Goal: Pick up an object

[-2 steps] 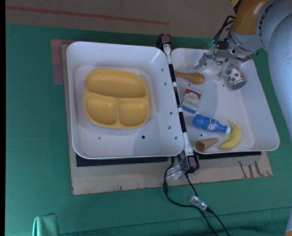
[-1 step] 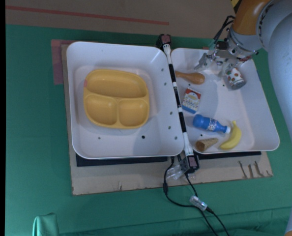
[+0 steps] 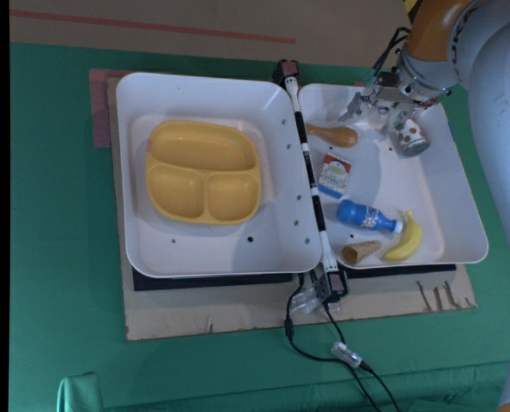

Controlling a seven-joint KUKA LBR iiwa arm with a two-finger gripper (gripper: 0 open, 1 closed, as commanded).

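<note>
My gripper (image 3: 373, 114) hangs over the far end of the right bin (image 3: 461, 204), open, with nothing seen between its fingers. A white cup with coloured dots (image 3: 408, 136) lies tilted just to its right, close to the wrist. A brown wooden drumstick-shaped toy (image 3: 332, 134) lies just left of and below the gripper. Further toward the front are a small red, white and blue carton (image 3: 335, 175), a blue bottle (image 3: 367, 216), a banana (image 3: 405, 239) and a brown cone (image 3: 361, 251).
The left bin (image 3: 143, 230) holds a yellow divided plate (image 3: 203, 172). A black-and-white divider bar (image 3: 311, 174) runs between the bins. Cables (image 3: 324, 337) trail off the bench's front edge. The grey arm (image 3: 495, 127) stretches down the right side.
</note>
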